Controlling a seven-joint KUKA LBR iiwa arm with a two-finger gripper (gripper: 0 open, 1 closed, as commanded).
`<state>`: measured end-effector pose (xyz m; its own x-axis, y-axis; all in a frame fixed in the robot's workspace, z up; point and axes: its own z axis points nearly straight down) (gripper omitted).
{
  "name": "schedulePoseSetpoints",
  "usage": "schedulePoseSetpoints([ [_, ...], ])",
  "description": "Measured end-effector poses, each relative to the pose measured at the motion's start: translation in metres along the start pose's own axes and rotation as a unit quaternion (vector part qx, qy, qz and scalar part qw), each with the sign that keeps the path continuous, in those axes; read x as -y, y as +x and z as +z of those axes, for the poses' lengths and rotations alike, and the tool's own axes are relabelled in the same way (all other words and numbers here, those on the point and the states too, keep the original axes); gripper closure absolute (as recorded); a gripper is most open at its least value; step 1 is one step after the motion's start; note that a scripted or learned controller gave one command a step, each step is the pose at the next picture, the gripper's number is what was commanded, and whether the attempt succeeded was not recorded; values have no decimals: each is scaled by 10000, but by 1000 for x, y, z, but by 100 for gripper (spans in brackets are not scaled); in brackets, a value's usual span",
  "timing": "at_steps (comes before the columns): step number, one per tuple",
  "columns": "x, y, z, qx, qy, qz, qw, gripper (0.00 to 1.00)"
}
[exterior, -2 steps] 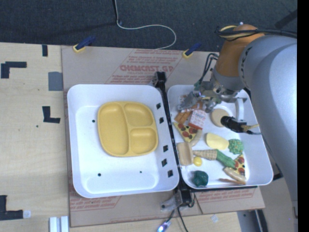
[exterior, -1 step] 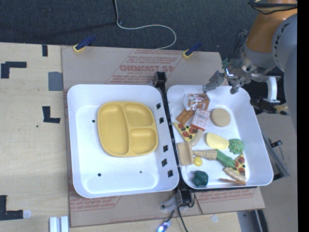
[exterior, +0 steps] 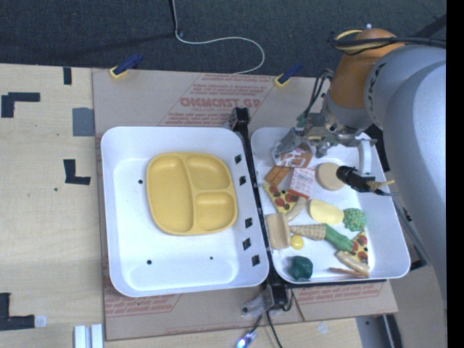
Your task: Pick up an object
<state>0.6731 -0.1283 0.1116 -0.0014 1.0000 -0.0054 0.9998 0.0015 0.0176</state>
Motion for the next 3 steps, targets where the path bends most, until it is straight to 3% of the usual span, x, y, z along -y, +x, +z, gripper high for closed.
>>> schedulePoseSetpoints([
  [1, 1, 23, 5, -6, 21, -6, 10000, 0],
  [2, -1, 11, 14, -30, 5, -12, 10000, 0],
  [3, -4, 12, -1, -19, -28, -28, 10000, 100],
])
